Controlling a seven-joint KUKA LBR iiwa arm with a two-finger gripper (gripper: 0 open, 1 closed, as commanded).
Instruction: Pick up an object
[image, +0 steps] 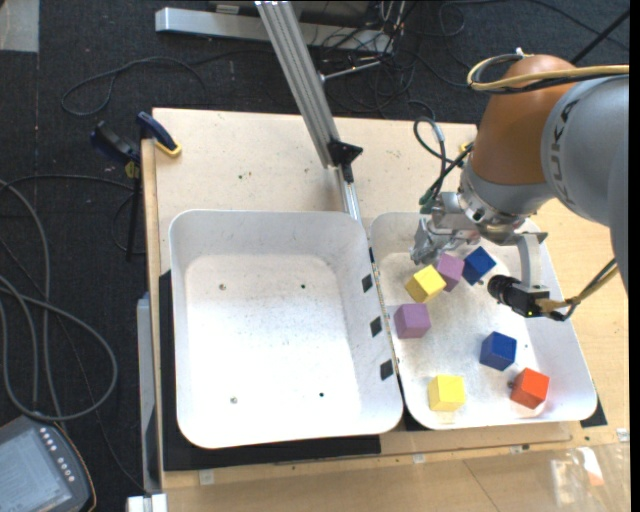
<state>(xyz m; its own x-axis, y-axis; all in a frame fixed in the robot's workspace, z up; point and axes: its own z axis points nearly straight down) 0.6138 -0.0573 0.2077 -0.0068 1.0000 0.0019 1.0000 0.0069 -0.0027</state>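
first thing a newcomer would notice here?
Probably the big grey-and-orange arm reaching in from the right, its gripper low over the right bin. Next, the bright cubes scattered in that bin: a yellow cube, a purple cube and a blue cube crowded by the gripper, with an orange cube near the front corner. The left bin reads as a broad white patch.

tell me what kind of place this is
Probably a robotics lab: a grey arm works over two white bins of coloured cubes, with loose cables on dark carpet.
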